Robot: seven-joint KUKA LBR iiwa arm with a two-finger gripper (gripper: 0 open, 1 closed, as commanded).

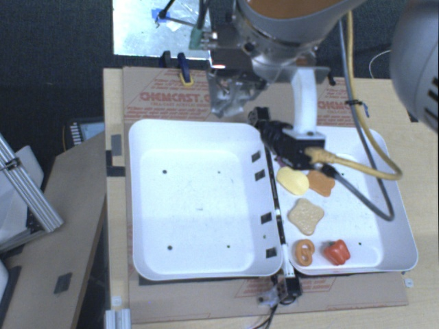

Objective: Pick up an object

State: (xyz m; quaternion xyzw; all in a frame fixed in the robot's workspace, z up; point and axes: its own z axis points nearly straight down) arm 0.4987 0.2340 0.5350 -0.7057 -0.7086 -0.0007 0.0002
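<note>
Claw point(230, 100) blurred beyond left bin point(192, 211) far rim; open or closed, cannot tell; arm point(295, 5) cropped.

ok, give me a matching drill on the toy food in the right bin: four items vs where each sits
Items:
1. bread slice
2. pretzel
3. red pepper
4. yellow lump

Places, all in the right bin:
a. front, close to the wall shared with the left bin
b. front, just right of the pretzel
c. mid-group, between the yellow lump and the pretzel
d. back of the group, next to the orange piece

Pairs: 1-c, 2-a, 3-b, 4-d
</note>
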